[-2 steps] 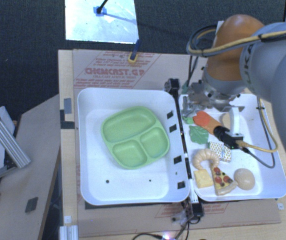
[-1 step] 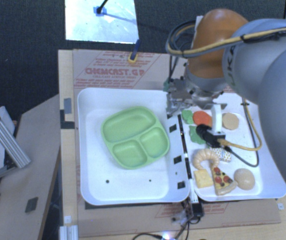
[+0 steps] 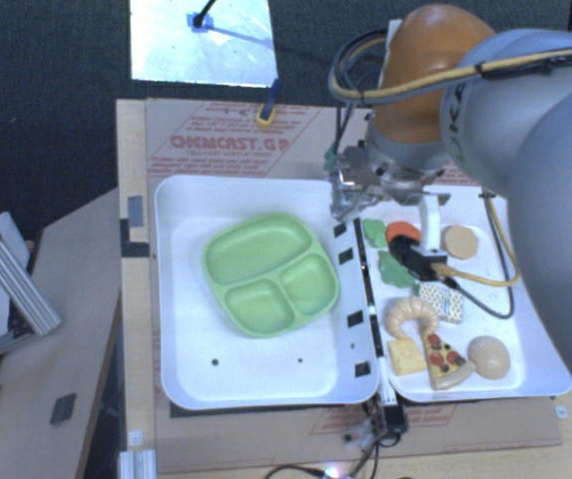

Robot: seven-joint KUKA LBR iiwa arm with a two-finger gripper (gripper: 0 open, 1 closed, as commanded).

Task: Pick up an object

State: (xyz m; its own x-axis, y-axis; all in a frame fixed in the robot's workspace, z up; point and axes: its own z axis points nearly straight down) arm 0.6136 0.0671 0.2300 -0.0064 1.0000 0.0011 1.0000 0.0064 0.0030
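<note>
you've got the gripper (image 3: 350, 200) hanging over the far end of the divider between the two bins, and you cannot tell how its jaws stand from here. the toy food sits in the right bin (image 3: 525, 362): a croissant (image 3: 410, 314) arched crosswise, and a pizza slice (image 3: 443, 359) whose long axis runs toward you, crust at the near end. the green tray (image 3: 269, 272) lies in the left bin (image 3: 191, 367).

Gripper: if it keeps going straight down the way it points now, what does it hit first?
Most likely the green leaf-shaped toy at the top left of the right bin, just beneath the gripper. Depth is unclear from this single slanted view, so it might land on the divider between the bins instead.
</note>
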